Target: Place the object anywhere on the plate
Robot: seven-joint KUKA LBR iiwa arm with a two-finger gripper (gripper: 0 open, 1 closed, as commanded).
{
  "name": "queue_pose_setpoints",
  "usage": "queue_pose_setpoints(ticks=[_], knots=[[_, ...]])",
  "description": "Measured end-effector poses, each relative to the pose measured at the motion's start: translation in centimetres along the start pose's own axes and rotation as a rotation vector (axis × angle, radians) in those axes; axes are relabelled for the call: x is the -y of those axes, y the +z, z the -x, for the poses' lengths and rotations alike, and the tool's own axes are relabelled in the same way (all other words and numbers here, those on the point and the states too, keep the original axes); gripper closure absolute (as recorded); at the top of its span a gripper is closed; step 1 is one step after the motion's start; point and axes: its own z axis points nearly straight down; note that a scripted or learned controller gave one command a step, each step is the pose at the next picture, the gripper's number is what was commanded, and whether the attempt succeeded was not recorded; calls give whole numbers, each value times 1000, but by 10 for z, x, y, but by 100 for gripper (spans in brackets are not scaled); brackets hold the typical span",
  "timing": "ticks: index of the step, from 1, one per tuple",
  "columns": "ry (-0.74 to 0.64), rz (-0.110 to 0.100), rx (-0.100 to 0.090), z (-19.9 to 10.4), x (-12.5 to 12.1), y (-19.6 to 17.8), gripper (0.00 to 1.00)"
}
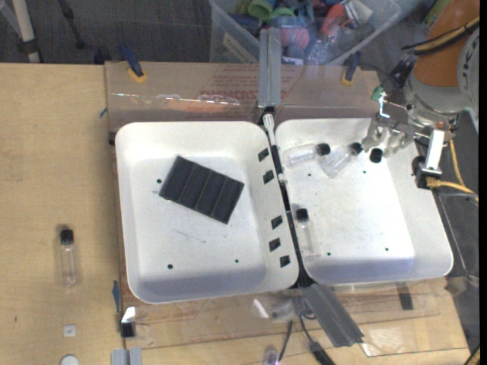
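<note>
While three vials (pixel 303 155) lie right, one plate (pixel 202 188) left

Well to the left of the metallic gripper (pixel 374 144), a black ribbed plate (pixel 202 189) lies in a white bin (pixel 144 272). Just beside the gripper, clear vials (pixel 338 160) carry black caps. An orange band (pixel 449 61) rings the grey arm above it.

A clear vial (pixel 68 255) lies on the bench (pixel 46 143); beyond, a toy-filled tub (pixel 304 10).

Two white bins (pixel 194 284), one dark plate (pixel 202 189) at nine o'clock, four clear vials (pixel 304 229), one gripper (pixel 378 144).
</note>
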Motion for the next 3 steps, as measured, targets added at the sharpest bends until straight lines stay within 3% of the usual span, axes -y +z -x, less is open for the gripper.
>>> queue_pose_setpoints(ticks=[1,2,3], knots=[[503,-1,-1,-31,-2,7,100],[134,1,-2,-88,31,-56,100],[350,0,-1,-120,31,-75,100]])
